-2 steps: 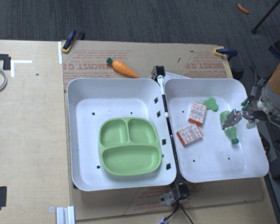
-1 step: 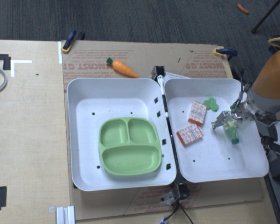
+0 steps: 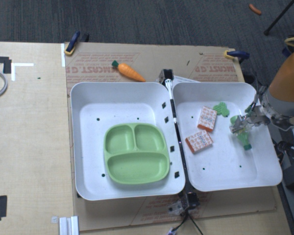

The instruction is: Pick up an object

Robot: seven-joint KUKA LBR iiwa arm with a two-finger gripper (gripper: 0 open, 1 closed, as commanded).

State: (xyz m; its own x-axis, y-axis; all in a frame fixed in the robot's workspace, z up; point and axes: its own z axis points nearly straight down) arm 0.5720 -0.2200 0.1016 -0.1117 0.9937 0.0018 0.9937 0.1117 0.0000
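The gripper (image 3: pixel 239 124) sits low over the right bin (image 3: pixel 225 177), near that bin's right wall, with the grey arm and its orange band (image 3: pixel 289 80) coming in from the right edge. It is down among the objects rather than hovering high, which suggests it is positioned to attempt a grasp. Whether its fingers are spread or closed cannot be made out, and nothing can be seen clearly between them, so no hold can be claimed.

The likeliest target is the small green piece (image 3: pixel 245 142) lying on the bin floor just below and touching or nearly touching the gripper's tip. A second green toy (image 3: pixel 222 109) lies a little to the upper left, near the gripper but apart from it. Two patterned orange-and-white blocks also rest in this bin: the upper block (image 3: pixel 208 118) sits beside the green toy, and the lower block (image 3: pixel 199 141) lies tilted just below it. Both are well clear of the gripper, toward the bin's middle.

The left bin (image 3: pixel 88 180) carries a green divided plate (image 3: pixel 136 153), lying flat near its centre, its three compartments bare. It looks like a place where things could be dropped, though the task only asks for a pick.

Outside the bins, a toy carrot (image 3: pixel 129 71) lies on the cardboard sheet (image 3: pixel 196 65) that covers the counter, behind the left bin, out of the gripper's working area. Blue-and-yellow clamps (image 3: pixel 72 43) pin the cardboard's far corners so that the sheet stays put.
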